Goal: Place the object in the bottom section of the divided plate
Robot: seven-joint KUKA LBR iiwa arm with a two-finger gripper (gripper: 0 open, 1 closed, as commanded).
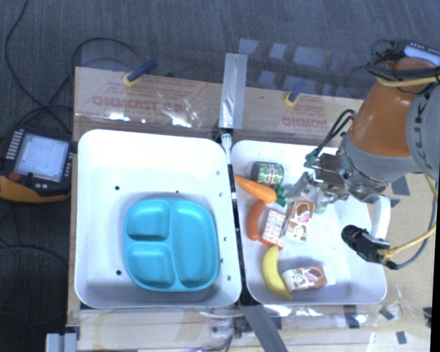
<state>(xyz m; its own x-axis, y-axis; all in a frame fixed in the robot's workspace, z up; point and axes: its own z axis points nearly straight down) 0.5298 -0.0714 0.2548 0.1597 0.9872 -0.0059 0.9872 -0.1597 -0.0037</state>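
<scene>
Orange-banded and grey, the arm (391, 119) stands highest over the table and reaches in from the right above the right-hand shallow white bin (361, 292). At its end the gripper (318, 183) hangs over the upper middle of that bin; from this slant I cannot tell whether it is open or closed, and nothing can be seen held in it. Just below and left of the gripper lies a small white and brown drink carton (300, 218), and touching its left side is a second carton, white and red (274, 226). Left of that one an orange rounded piece (254, 221) lies against the bin's left wall. Above these a long orange toy carrot (254, 188) lies slantwise, with a small green tin can (267, 172) on its side just above it. Below the cartons a yellow toy banana (271, 271) curves along the lower part of the bin, and a third small carton, brown and white (306, 276), lies just beside its right end. A black cylindrical part (359, 240) on a yellow cable hangs at the arm's lower side, over the bin's right half. Every loose item lies in the right bin, well apart from the light blue divided plastic plate (173, 243), which sits flat in the lower middle of the left-hand shallow white bin (101, 172), its three compartments showing plain blue. Outside the bins, at far left, a handheld control pendant with a lit screen (32, 164) rests on the dark floor.
</scene>
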